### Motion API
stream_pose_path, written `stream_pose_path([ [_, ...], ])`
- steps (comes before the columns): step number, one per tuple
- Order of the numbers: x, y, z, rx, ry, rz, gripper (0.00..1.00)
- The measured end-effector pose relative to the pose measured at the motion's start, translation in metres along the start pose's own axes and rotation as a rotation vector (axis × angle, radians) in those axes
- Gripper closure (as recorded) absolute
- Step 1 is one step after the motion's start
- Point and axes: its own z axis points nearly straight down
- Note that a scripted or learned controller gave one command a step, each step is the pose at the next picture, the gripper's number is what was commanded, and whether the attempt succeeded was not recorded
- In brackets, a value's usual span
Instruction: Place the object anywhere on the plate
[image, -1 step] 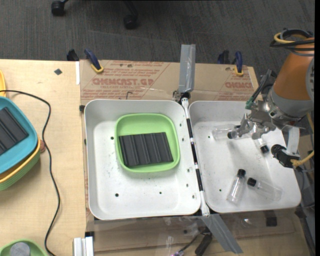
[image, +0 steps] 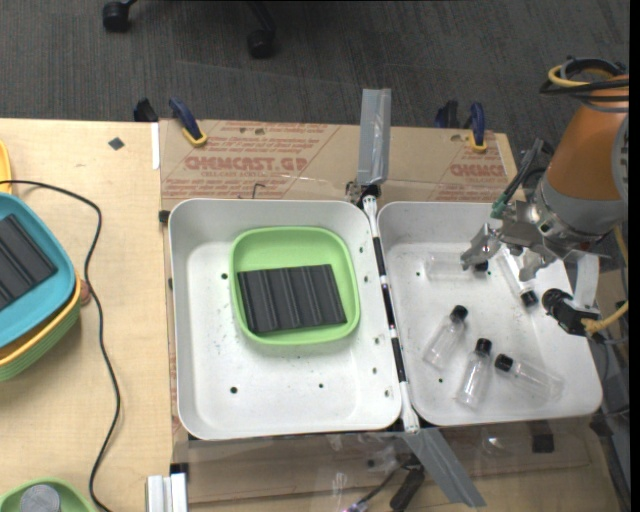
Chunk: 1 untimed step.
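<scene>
Reaching into the right bin (image: 585, 400) from three o'clock, the gripper (image: 505, 255) is recorded over that bin's upper half, at roughly one o'clock of its floor; two dark fingers (image: 478, 255) are seen spread apart, with nothing visibly held between them, so the jaws are entered as open and empty. Objects for the task: several clear vials with black caps, lying loose on the bin floor — one (image: 444, 336) at centre, one (image: 472, 372) at six o'clock of centre, one (image: 525, 371) at five o'clock, and possibly a further one (image: 519, 281) just below the fingers, though the transparent plastic is poorly resolved there. Destination: green plate (image: 342, 250), set in the left bin (image: 200, 390), carrying a dark ribbed insert (image: 290, 298). Step judged in hand: approach for pick-up, nothing yet secured. Next move is judged to call for a descent over one vial, fingers aligned across its narrow body, closure, then carriage toward nine o'clock onto the plate.
</scene>
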Motion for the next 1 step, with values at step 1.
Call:
stream_pose_path([
  [1,-0.053,-0.0084,-0.0526,-0.001,0.0,0.224,0.0],
])
